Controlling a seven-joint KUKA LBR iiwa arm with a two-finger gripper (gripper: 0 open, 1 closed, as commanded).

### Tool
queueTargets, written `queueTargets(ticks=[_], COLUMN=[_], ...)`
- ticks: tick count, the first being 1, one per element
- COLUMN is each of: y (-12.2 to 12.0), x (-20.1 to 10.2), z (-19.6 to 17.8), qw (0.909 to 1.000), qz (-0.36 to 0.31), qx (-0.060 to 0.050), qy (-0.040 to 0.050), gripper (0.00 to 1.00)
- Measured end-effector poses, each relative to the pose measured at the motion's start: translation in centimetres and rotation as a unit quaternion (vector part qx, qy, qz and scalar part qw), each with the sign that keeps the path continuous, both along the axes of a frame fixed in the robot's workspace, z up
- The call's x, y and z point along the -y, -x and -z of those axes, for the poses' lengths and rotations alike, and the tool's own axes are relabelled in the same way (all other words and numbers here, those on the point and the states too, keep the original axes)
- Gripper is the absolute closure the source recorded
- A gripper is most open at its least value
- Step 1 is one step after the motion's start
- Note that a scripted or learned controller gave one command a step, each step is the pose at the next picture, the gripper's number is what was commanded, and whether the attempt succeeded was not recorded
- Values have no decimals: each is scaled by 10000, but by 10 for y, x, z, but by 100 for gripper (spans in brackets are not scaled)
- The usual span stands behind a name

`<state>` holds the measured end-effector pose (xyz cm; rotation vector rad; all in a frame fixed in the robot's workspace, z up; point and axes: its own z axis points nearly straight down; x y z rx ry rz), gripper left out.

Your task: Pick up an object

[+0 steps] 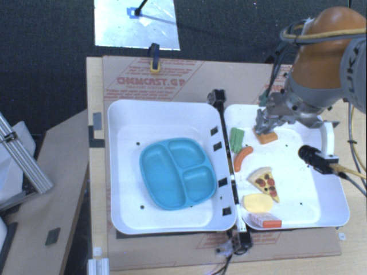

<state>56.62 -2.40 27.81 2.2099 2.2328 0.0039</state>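
Gripper (266, 129) sits low in the right bin's (338, 211) far end, right over a small orange block (267, 137), likely the pick target, though whether it grips it I can't tell; other toy food lies loose nearby, blue tray (178, 172) in left bin.

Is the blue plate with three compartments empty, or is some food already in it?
Empty. The blue plate lies flat in the left bin, and all three compartments show bare blue.
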Motion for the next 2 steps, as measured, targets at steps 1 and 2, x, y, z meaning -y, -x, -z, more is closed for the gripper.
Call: queueTargets(ticks=[1,2], y=[17,30], x=[-47,-98], z=[9,37], qw=[10000,10000], qz=[3,4], qx=[-5,-15], qy=[1,-2], gripper=[100,100])
